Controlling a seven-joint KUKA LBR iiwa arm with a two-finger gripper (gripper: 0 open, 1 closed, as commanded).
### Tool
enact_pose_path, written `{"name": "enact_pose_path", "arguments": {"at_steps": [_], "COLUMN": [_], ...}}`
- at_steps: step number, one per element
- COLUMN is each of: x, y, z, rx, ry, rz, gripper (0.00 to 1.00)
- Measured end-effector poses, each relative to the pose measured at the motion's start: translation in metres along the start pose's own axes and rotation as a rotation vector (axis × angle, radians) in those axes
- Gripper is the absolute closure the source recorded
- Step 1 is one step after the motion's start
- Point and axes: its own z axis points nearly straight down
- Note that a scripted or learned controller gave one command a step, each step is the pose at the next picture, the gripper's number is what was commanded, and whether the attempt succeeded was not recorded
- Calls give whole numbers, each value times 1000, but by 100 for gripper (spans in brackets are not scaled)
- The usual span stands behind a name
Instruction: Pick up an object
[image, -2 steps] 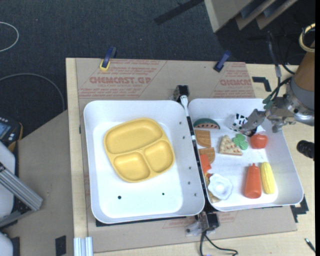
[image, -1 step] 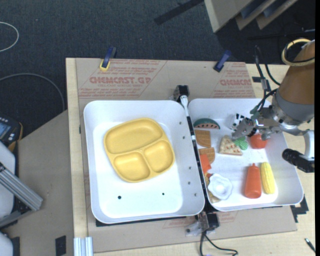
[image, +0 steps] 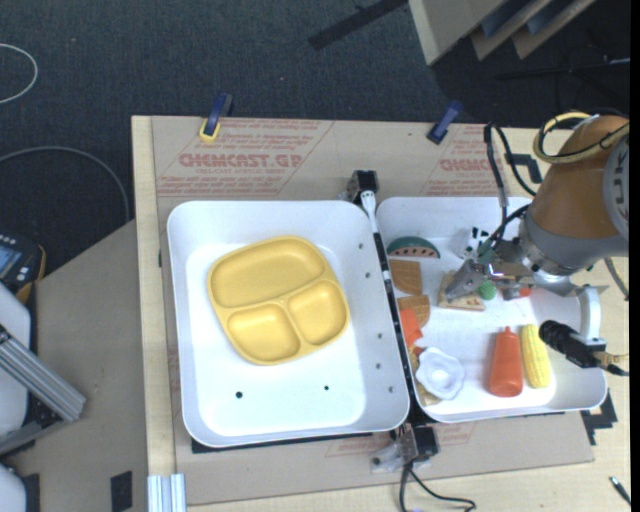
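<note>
My gripper (image: 470, 283) hangs low in the right bin (image: 440, 215), fingertips down by a flat tan slice (image: 462, 300) and a small green piece (image: 487, 291). Left of it lie a watermelon slice (image: 410, 247), a brown toast piece (image: 405, 276) and an orange carrot (image: 410, 325). Toward the bin's front are a red ketchup bottle (image: 505, 362), a yellow corn cob (image: 535, 357) and a clear plastic cup (image: 440, 372). The fingertips are too small and cluttered to read.
The left bin (image: 190, 300) holds a yellow three-compartment plate (image: 277, 298). A black divider strip (image: 385, 290) runs between the bins. The arm's orange band (image: 575, 190) and grey wrist cover the right bin's far right side. Cardboard (image: 250, 155) lies under both bins.
</note>
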Motion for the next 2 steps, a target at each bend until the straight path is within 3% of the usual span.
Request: {"name": "enact_pose_path", "arguments": {"at_steps": [1, 2], "x": [1, 0], "y": [-1, 1], "z": [52, 39], "rx": [-2, -8], "ry": [0, -2], "rz": [1, 2], "gripper": [0, 100]}}
